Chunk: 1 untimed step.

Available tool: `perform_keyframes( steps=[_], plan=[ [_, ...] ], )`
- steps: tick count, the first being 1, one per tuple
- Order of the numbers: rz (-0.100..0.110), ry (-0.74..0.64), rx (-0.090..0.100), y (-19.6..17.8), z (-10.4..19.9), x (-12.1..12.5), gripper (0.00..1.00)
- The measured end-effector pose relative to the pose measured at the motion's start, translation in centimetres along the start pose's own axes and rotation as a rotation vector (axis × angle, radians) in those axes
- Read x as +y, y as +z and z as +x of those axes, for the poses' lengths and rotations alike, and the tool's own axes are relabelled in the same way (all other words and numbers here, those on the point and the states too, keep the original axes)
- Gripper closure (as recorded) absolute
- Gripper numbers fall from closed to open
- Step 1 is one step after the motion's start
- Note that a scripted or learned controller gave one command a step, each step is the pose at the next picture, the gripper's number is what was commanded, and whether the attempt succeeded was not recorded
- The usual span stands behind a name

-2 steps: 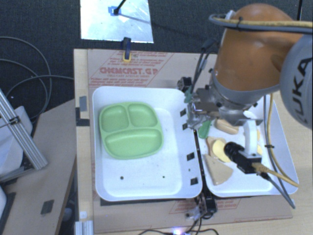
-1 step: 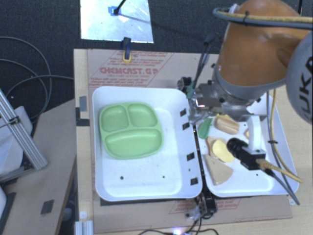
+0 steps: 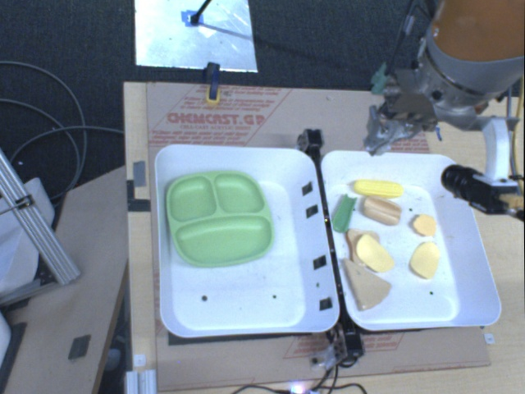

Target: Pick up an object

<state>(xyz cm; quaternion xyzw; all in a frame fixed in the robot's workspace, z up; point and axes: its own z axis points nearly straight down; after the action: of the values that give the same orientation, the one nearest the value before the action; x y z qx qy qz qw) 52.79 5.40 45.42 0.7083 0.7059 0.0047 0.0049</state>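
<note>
Your end effector (image 3: 385,138) hangs above the far rim of the right bin (image 3: 472,302), just beyond the food items and touching none of them. From this slanted view you cannot tell whether it is apart or together; the tip is small and dark against the cardboard, and nothing shows between it.

In the right bin you have a cluster of toy foods. A yellow corn cob (image 3: 378,189) lies nearest the far wall, with a tan sausage-like piece (image 3: 381,211) just beside it on the near side. A green pod-shaped piece (image 3: 344,213) lies tilted near the divider between the bins. Below these, a yellow slice (image 3: 373,254) rests on a brownish piece, and a tan wedge (image 3: 367,286), possibly bread, sits touching it on the near side. Toward the right wall you see a small orange chunk (image 3: 424,225) and, nearer the camera, a yellow rounded piece (image 3: 425,260).

The left bin (image 3: 189,318) holds a green divided plate (image 3: 219,217) with three compartments, lying flat in its far half.

Both bins sit side by side on a cardboard sheet on the tabletop (image 3: 98,220), joined by black clips (image 3: 311,140) along their shared edge.
</note>
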Motion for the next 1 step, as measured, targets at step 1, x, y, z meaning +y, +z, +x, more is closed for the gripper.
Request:
perform_keyframes(
  steps=[1],
  plan=[
    [0.015, -0.013, 0.002, 3.45, 5.91, -4.38, 1.00]
  ],
)
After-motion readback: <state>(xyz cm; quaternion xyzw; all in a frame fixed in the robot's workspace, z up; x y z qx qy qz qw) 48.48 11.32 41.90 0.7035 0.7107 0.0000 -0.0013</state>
